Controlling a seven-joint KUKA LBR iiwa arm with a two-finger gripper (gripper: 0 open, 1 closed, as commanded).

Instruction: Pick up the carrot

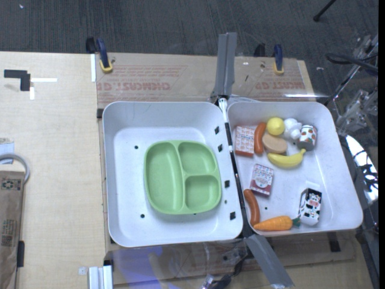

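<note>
We're right at the opening step here, the reach not yet made: the carrot [274, 223] lies flat along the near wall of the right-hand bin [348, 161], a red sausage [251, 206] just beside its tip on the left and a cow-patterned carton [310, 207] close at its leafy end. I can't tell the state of the end effector. By my read the next move calls for a descent from the right straight over the carrot's middle, closing across its narrow width without nudging the sausage, carton or bin wall.
</note>
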